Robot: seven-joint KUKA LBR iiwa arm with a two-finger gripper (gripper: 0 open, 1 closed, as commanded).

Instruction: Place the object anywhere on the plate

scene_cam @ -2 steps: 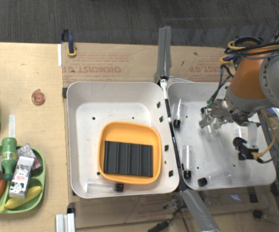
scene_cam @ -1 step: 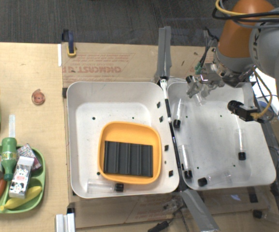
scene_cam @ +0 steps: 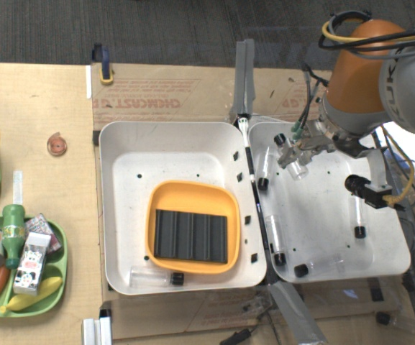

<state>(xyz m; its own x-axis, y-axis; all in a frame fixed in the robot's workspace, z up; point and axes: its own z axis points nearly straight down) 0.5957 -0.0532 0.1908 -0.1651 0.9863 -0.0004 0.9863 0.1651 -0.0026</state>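
A yellow plate sits in the left bin, toward its front. A dark grey ribbed block lies flat on the plate and covers most of its floor. My gripper hangs over the back left corner of the right bin, well apart from the plate and the block. The wrist above it hides part of it.
A clear tube with a black cap lies at the left bin's front wall. Similar clear tubes lie in the right bin: along its left wall, at its front and at its right. Toy food fills a green tray at far left.
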